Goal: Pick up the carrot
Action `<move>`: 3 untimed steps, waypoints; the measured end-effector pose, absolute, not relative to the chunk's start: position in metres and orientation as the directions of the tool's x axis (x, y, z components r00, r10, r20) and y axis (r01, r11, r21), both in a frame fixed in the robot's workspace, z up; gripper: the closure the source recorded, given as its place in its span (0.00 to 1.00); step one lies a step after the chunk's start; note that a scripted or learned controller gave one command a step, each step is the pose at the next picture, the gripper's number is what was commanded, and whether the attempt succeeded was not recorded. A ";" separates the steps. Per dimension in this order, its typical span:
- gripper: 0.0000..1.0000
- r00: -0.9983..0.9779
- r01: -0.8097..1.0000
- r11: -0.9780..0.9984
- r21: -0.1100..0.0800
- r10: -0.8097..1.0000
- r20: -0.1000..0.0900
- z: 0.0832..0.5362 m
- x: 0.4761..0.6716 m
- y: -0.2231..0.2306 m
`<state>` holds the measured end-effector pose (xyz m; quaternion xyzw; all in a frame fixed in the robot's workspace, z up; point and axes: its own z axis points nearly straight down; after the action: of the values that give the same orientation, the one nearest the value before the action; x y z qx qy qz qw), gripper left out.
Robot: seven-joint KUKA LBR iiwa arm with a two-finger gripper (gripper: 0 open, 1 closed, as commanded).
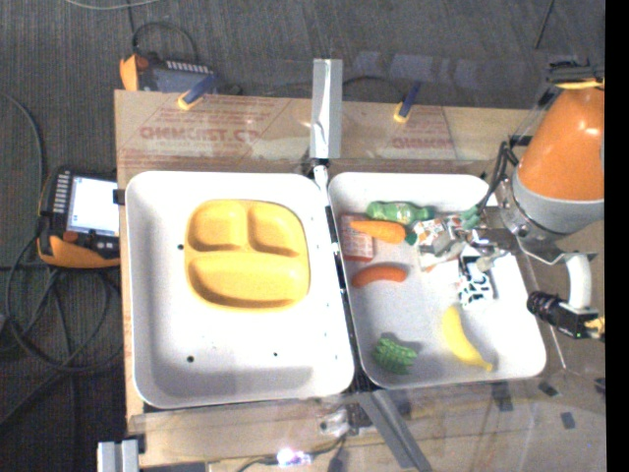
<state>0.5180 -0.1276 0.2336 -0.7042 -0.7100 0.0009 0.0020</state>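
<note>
Inside the right bin (511,357), at about 11 o'clock from its centre, the carrot (374,231) lies flat and roughly level, orange, just below a green vegetable (399,210) at the bin's 12 o'clock edge. Carrot overlaps or touches a small pinkish packet (356,248) at its 7 o'clock; cannot tell which. A red sausage-like piece (379,274) sits just below, at the carrot's 6 o'clock, apart from it. Banana (460,339) is at the bin's 5 o'clock, a dark green leafy piece (395,353) at 6 o'clock. The gripper (462,247) hangs at the bin's 2 o'clock, at the carrot's 3 o'clock, near but apart from it, over a crumpled white wrapper (432,232) and a black-and-white printed card (476,284). Pincer state: cannot tell, too cluttered there. Nothing visibly held. Arm's orange band (565,150) is at the view's 3 o'clock edge. Left bin (157,352) holds a yellow divided tray (249,254) near its centre. Both bins rest on a cardboard sheet (216,131).
</note>
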 end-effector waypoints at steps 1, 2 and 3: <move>0.00 -0.032 0.999 0.032 -0.005 0.999 0.001 0.164 0.580 -0.107; 0.00 -0.143 0.990 0.143 0.002 0.990 -0.003 0.113 0.624 -0.102; 0.00 -0.138 0.990 0.138 -0.003 0.990 0.000 0.181 0.632 -0.063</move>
<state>0.6316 -0.0630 0.1814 -0.6567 -0.7542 0.0009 0.0009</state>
